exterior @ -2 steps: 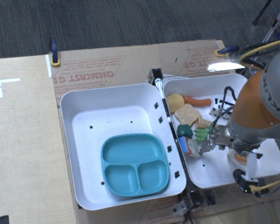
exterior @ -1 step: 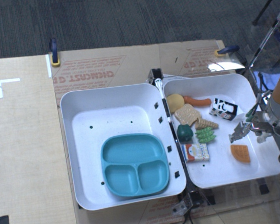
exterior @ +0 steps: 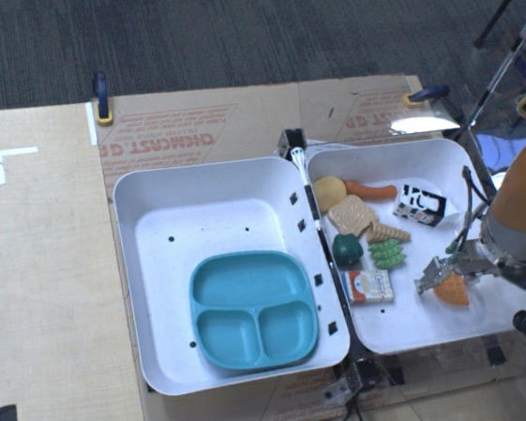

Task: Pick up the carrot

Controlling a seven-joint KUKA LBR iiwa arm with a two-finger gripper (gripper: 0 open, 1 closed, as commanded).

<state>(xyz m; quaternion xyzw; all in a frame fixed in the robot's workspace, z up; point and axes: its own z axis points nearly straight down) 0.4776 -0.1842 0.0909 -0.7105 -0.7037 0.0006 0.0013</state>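
Note:
The carrot point(exterior: 372, 189) is a slim orange piece lying flat near the back of the right bin point(exterior: 418, 327), between a yellow lemon-like piece point(exterior: 329, 189) and a black-and-white packet point(exterior: 420, 204). My gripper point(exterior: 437, 275) is low over the front right part of that bin, well in front of the carrot and apart from it. A different orange wedge point(exterior: 454, 293) lies right beside the gripper's tip, partly under it. Whether it is being held I cannot tell.
Left of the gripper lie a bread slice point(exterior: 351, 214), a cracker point(exterior: 389, 232), a dark green pepper point(exterior: 346, 250), green pea pods point(exterior: 387, 254) and a small box point(exterior: 370, 286). The left bin point(exterior: 147, 265) holds a teal divided plate point(exterior: 253, 310).

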